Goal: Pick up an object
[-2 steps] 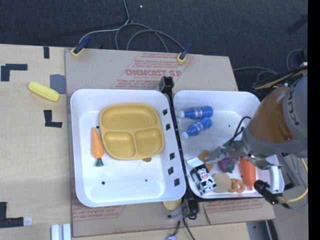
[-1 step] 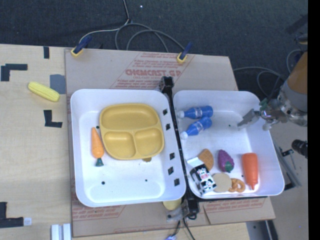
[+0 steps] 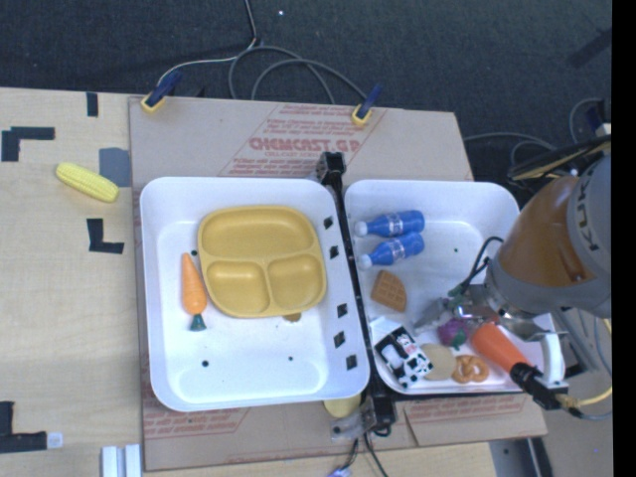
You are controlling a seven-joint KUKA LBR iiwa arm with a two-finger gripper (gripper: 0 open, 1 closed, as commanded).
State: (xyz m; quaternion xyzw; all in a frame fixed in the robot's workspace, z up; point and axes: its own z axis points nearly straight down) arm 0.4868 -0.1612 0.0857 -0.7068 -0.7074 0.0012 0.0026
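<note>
I am lowering my end effector (image 3: 459,318) into the right bin (image 3: 497,207), just beside the purple object (image 3: 452,332); its opening I cannot tell. Next, closing on it.

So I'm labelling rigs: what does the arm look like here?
The arm is bulky and rounded, grey with a broad orange-brown band above the wrist. The gripper end is metallic grey, with thin dark cables looping beside it.

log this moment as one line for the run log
arm: over right white bin | end effector: low, near purple toy | grasp: unconfirmed | left white bin: yellow divided plate, orange toy carrot
</note>
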